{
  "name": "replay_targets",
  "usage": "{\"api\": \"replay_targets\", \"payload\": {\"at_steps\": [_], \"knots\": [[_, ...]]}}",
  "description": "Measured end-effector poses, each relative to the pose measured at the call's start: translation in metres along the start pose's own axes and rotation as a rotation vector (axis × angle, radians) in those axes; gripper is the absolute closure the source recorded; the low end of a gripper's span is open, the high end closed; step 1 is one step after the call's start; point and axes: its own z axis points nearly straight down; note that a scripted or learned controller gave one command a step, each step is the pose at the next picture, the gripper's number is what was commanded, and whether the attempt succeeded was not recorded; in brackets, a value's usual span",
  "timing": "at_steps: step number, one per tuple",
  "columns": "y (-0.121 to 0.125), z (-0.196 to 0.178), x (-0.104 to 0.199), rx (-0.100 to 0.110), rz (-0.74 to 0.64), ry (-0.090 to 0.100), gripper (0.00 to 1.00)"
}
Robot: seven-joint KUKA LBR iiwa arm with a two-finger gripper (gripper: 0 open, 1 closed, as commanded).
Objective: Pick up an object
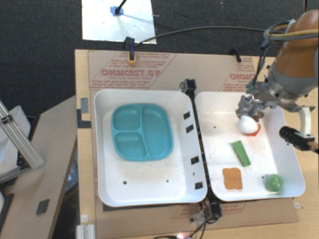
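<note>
Toward the far right of the right bin (289,153), a white egg-shaped object (246,125) is seen lying on the bin floor, smooth and rounded, with a sliver of orange-red showing at its right and near edge. Nearer in the same bin, a green bar (240,153) is laid at a slant, a flat orange piece (232,178) with a wavy outline is placed toward the near left, and a green rounded item (273,182) is set in the near right corner, all well apart from one another. On the bench board (149,68) beyond the bins, red lettering is printed in repeated diagonal rows; "CHEMCAST GP" can be read most clearly at the far left, with parts of the same wording repeated to the right. The gripper (250,109) is positioned directly above and just beside the far edge of the white egg-shaped object, hung from the grey arm (294,78) with its orange band (299,44). Whether its tips are parted or closed cannot be told, as they merge with the wrist hardware, and nothing can be confirmed as held. Within the left bin (144,190), a teal divided tray (142,132) with three compartments is laid flat. A black clip strip (197,143) is seen along the seam between the two bins.
</note>
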Motion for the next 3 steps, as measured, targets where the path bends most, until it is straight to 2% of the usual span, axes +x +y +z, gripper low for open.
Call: {"api": "replay_targets", "payload": {"at_steps": [1, 2, 3], "knots": [[0.003, 0.009, 0.044, 0.001, 0.002, 0.000, 1.00], [0.017, 0.019, 0.104, 0.001, 0.000, 0.000, 1.00], [0.026, 0.031, 0.148, 0.002, 0.001, 0.000, 1.00]]}}
